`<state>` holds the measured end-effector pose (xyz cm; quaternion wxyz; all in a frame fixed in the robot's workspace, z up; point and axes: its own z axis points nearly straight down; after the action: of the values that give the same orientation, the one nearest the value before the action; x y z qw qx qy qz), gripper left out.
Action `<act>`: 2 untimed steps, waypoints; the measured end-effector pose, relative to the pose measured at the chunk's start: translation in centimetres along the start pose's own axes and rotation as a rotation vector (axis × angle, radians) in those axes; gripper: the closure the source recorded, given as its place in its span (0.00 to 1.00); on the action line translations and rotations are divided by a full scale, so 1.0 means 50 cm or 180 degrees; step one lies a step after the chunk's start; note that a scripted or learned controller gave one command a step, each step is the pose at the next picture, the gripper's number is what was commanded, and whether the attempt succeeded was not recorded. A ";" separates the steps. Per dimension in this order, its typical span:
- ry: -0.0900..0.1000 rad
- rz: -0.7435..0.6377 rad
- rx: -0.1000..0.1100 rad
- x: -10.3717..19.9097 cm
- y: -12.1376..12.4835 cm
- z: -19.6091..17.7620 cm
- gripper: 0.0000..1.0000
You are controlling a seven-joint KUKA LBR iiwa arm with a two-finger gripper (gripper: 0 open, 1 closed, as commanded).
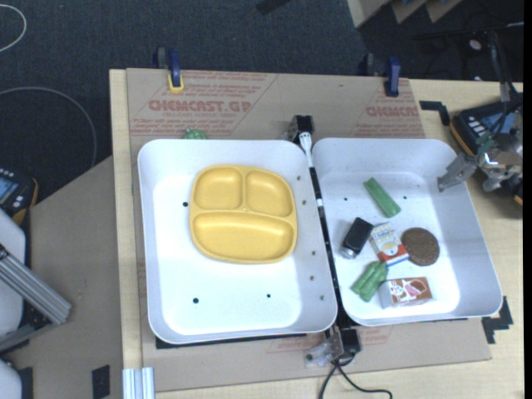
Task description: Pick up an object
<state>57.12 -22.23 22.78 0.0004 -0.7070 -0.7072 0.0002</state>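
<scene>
The right bin [475, 231] holds several small items. A green stick [381, 196] lies toward the back, and a black block [358, 234] sits near the left wall. Beside the block are a small white and orange carton [384, 239] and a brown round disc [421, 246]. Nearer the front lie a green piece [369, 280] and a red-brown packet [407, 291]. My gripper [455, 173] hangs over the bin's back right corner, apart from all the items, with the arm reaching in from the right edge. Nothing shows in its grasp.
The left bin [166, 248] holds a yellow divided plate [243, 213]. Two blue clamps [174, 69] [392, 77] pin the cardboard sheet at the back. A black bracket [302, 127] sits between the bins at the rear. Cables and gear lie at the far right.
</scene>
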 end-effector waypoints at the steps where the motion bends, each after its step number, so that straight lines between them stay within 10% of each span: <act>1: -0.0007 -0.0003 -0.0013 0.000 0.002 -0.022 1.00; 2: 0.0026 -0.0032 0.0026 0.232 -0.048 0.102 1.00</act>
<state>54.72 -10.64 17.69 0.0061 -0.7035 -0.7107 0.0002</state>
